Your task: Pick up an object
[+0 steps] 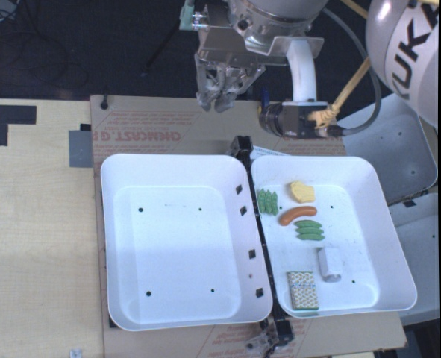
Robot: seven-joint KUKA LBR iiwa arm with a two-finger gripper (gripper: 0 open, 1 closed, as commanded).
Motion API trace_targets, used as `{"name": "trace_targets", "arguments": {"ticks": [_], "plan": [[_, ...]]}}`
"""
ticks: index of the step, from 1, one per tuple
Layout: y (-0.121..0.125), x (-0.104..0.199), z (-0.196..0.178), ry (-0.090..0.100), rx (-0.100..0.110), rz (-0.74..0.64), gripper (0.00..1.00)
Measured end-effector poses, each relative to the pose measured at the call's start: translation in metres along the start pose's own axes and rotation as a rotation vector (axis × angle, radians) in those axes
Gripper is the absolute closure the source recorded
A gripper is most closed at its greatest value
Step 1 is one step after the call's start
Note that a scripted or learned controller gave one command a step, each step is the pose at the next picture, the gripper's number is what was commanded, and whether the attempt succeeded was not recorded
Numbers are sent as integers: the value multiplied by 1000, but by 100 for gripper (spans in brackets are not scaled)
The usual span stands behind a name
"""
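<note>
Up high, claw (221, 95) hanging over brown board (168, 125) behind the bins, well apart from the toys. Fingers bunched close, nothing seen between them; open or closed, cannot tell. Grey arm (280, 6) reaching in from top right.

Below and left, left bin (116, 200), white, with small dark dots on its floor. Just beside it, touching along the middle, right bin (384, 230), also white.

Inside right bin, near its left wall, green ridged toy (267, 201). Near that, yellow chunk (303, 192). Just below the chunk, orange sausage (298, 215). Just under the sausage, green pea pod (310, 231). Farther down, grey can (329, 264) lying on its side. Next to the can, near the front wall, flat box (303, 289) with green dots.

All around, pale table (33, 237) on the left with dark squares on it.
</note>
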State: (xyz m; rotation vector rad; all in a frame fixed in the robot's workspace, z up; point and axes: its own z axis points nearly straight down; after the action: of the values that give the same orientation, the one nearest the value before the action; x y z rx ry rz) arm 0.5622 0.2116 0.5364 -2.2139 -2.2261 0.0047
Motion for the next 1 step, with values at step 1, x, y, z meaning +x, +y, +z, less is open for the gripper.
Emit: {"name": "trace_targets", "arguments": {"ticks": [1], "plan": [[-87,35,45,-3,8,-3,100]]}}
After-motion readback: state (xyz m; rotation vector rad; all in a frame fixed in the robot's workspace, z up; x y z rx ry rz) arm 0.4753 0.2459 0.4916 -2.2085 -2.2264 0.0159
